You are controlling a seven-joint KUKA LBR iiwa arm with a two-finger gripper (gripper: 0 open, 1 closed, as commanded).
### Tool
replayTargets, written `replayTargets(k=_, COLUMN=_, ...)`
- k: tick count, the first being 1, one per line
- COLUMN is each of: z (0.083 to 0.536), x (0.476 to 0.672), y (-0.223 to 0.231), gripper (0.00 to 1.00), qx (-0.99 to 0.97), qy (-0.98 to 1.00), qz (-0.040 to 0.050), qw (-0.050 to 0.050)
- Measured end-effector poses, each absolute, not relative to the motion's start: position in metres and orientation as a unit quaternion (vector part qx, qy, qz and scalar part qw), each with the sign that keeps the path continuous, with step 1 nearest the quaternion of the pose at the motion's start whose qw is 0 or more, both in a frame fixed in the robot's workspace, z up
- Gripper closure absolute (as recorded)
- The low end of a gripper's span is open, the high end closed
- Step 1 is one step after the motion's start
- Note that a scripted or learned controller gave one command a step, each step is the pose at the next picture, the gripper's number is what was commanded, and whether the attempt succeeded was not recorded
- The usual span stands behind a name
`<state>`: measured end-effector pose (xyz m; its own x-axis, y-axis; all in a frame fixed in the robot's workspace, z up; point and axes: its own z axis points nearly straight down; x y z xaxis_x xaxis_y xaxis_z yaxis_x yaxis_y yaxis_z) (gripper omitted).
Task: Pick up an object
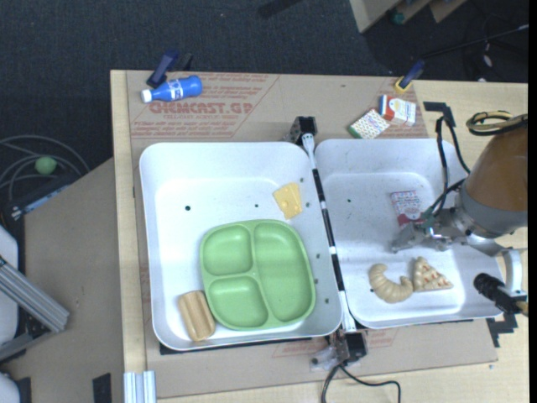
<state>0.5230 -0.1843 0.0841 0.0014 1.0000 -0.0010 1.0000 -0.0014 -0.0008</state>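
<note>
The arm reaches in from the right and its claw [417,235] is low inside the right bin [361,162], near the middle of that bin. The fingers look spread apart, with nothing between them. Just below the claw, toward the near edge of the bin, lie a croissant [391,285] and a pizza slice [430,275], touching each other — either could be the object to pick. A small red and white packet [406,204] lies just above the claw. The left bin [168,175] holds a green divided plate [254,273], a cheese piece [289,200] and a bread piece [195,314] at its near-left corner. I judge the claw is low because it prepares a grasp.
</note>
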Motion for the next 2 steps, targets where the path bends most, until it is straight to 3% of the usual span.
replayTargets(k=1, z=0.0850, x=0.5831, y=-0.1733, gripper=0.00, qx=0.707, qy=0.708, qz=0.0005, qw=0.001)
replayTargets(k=2, z=0.0948, x=0.5832, y=-0.1737, gripper=1.00, qx=0.707, qy=0.707, qz=0.0005, qw=0.001)
